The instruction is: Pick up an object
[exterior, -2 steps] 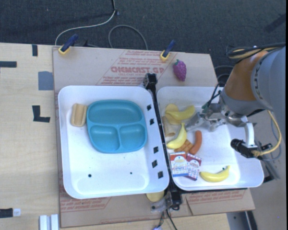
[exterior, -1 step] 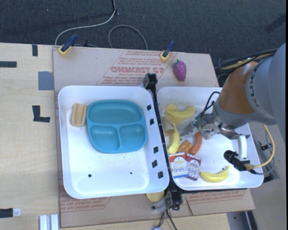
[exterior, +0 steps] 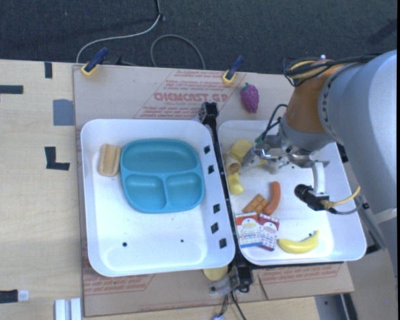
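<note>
My gripper (exterior: 265,155) hangs low over the upper part of the right bin (exterior: 347,229). Just to its left lies a yellow food piece (exterior: 240,149). Below it rest a red sausage (exterior: 274,197) and small orange pieces (exterior: 253,204). A second small yellow piece (exterior: 235,186) lies by the bin's left wall. Along the front of that bin sit a red-and-white carton (exterior: 257,232) and a banana (exterior: 299,243). I see nothing lifted by the gripper.
The left bin (exterior: 100,245) holds a blue divided tray (exterior: 163,175) and a slice of bread (exterior: 109,159). Purple grapes (exterior: 249,97) lie on the cardboard behind the right bin. The grey arm (exterior: 360,112) covers the right bin's far right corner.
</note>
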`<action>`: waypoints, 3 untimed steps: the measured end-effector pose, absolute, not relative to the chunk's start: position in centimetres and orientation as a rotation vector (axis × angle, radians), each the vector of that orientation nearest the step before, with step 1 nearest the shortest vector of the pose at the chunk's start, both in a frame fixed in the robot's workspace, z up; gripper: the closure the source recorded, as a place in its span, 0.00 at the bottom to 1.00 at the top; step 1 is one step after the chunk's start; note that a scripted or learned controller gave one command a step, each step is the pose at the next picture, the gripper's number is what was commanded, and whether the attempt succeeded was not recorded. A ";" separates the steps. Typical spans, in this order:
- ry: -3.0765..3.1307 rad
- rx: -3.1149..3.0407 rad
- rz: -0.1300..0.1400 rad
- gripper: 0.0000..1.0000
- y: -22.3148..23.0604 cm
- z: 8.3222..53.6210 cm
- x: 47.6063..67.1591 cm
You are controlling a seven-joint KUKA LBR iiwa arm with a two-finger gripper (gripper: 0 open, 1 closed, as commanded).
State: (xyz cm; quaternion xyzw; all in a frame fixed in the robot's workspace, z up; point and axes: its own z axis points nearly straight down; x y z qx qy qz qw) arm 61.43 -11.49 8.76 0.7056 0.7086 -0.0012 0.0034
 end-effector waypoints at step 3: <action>2.229 2.229 -0.012 0.00 -13.8 8.7 66.6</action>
